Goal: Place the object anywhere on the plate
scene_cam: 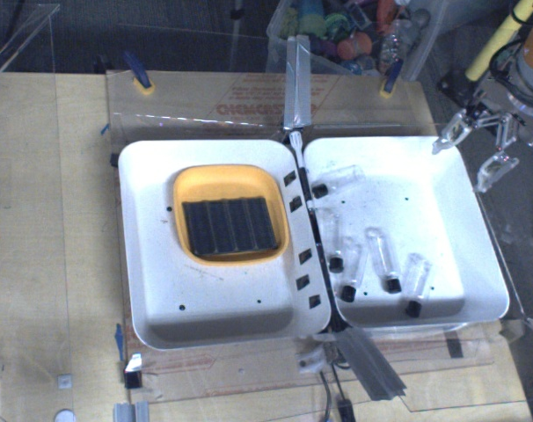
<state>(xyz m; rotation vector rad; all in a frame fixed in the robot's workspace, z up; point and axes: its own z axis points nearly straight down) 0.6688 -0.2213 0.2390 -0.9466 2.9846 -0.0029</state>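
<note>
A yellow plate (227, 181) sits in the left bin (148, 236). A black ridged rectangular object (229, 227) lies flat on the plate and covers most of its middle. My gripper (469, 152) hangs above the far right corner of the right bin (460, 227), well away from the plate. Its two fingers are spread open and nothing is between them. One fingertip (446, 135) is over the bin's back rim, the other (488, 172) beyond its right rim.
Several clear vials with black caps lie in the right bin, such as one (383, 260) near the front and one (337, 179) at the back left. A ridge with black clips (303, 227) divides the bins. A clear tub of colourful toys (359, 11) stands behind.
</note>
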